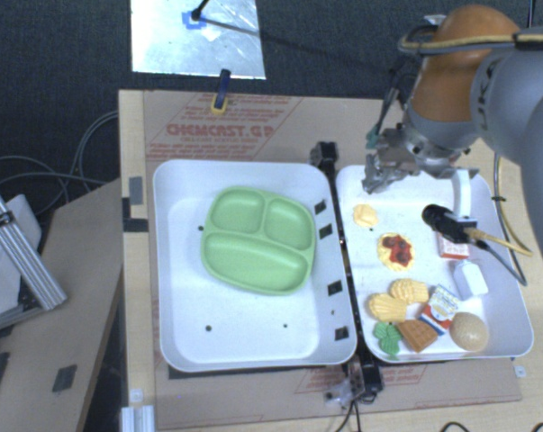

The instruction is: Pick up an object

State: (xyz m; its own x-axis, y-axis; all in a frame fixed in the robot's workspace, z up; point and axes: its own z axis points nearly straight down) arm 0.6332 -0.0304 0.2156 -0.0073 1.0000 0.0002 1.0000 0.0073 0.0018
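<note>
Small pale-yellow rounded plastic piece [366, 214]: loose on the floor in the upper left part of the right-hand shallow white bin [510, 300], nearest item to the gripper.

Two-finger gripper [377, 180]: just above that piece in the frame, over the bin's upper left corner, apart from it. Open or closed: cannot tell from this angle.

Below and right of the yellow piece, apart from it: round red-and-yellow toy food disc [396, 250].

Toward the bin's lower edge: two yellow ridged toy pieces [409, 290], side by side and touching. Green knobbly toy piece [386, 337] in the lower left corner, against a brown square waffle-like piece [418, 335]. Small red, white and blue packet [440, 304] just right of the ridged pieces. Tan egg-shaped ball [469, 330] at lower right.

Along the bin's right side: white block [470, 280], small red-and-white box [453, 246] above it.

Left-hand shallow white bin [176, 268]: light green three-compartment plastic plate [257, 239], flat, near centre.

Grey arm with orange band [456, 61]: upper right of frame.
</note>
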